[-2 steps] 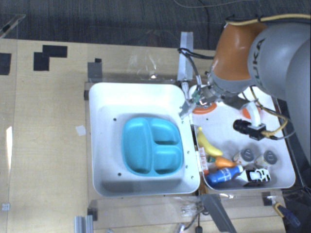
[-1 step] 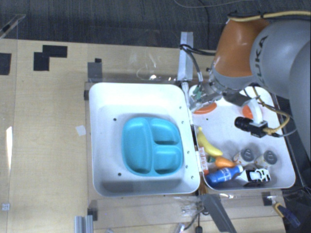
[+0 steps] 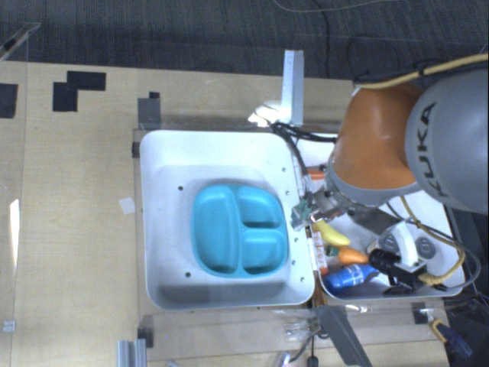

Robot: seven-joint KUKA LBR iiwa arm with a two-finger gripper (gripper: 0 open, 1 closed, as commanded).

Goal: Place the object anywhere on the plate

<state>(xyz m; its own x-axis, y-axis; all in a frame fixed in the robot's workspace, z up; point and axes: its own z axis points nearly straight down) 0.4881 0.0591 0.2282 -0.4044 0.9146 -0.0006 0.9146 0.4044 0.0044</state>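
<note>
- Gripper (image 3: 310, 211): low under the arm (image 3: 447, 140), at the right bin's (image 3: 382, 290) left wall; I cannot tell whether it is open or closed.
- Yellow piece (image 3: 330, 234), just beside it and probably the object: looks light, stiff and smooth; pinch it across the middle.
- Blue plate (image 3: 221, 235): in the left bin (image 3: 164, 205).

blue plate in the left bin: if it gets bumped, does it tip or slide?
The plate lies flat, low and wide, so tipping looks unlikely. It looks like smooth plastic on the smooth bin floor, so it would probably slide if pushed. Its moulded dividers suggest it is stiff rather than floppy.
</note>
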